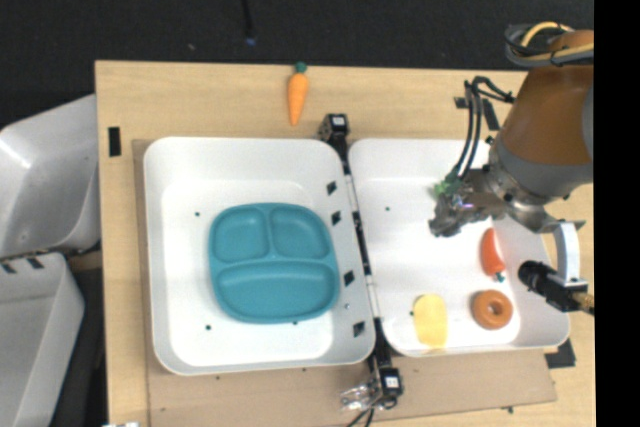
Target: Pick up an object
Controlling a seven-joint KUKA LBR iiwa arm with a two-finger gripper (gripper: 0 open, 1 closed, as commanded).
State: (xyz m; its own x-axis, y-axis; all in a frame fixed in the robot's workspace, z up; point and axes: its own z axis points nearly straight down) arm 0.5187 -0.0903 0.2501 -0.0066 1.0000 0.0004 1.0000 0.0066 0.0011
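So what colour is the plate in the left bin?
Teal blue; the plate shows best in the camera view.

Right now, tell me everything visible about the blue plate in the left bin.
The blue plate is a teal, rounded-square divided tray that looks like matte plastic, with two small upper compartments and one wide lower one. It lies flat and upright near the middle of the left bin, resting on the bin's floor, apart from its walls.
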